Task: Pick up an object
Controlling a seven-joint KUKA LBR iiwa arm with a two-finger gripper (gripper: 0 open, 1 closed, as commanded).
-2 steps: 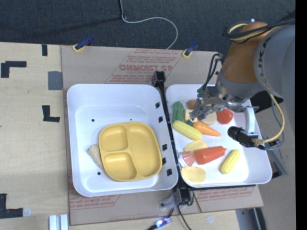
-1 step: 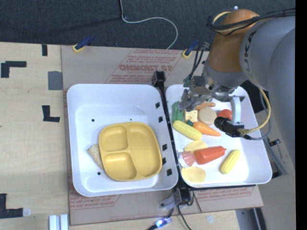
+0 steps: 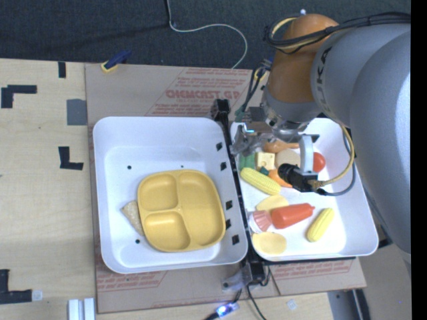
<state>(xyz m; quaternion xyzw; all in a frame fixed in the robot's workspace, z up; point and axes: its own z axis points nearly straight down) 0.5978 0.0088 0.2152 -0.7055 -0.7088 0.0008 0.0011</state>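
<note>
The right bin point(image 3: 347, 242) holds a heap of toy food: a yellow corn cob point(image 3: 260, 181), a red-orange carrot-like piece point(image 3: 291, 215), a small corn piece point(image 3: 320, 224), a pale yellow slice point(image 3: 269, 243), a cheese-like block point(image 3: 266, 161) and a red round piece point(image 3: 318, 161). My gripper point(image 3: 257, 141) hangs low over the bin's upper left part, above the green and yellow pieces. The wrist hides its fingertips.
The left bin point(image 3: 113, 145) carries a yellow divided plate point(image 3: 180, 210) with a tan piece point(image 3: 131, 211) peeking from under its left edge. The arm's grey body point(image 3: 373, 85) covers the right bin's far side. A white cable point(image 3: 200, 29) lies beyond the bins.
</note>
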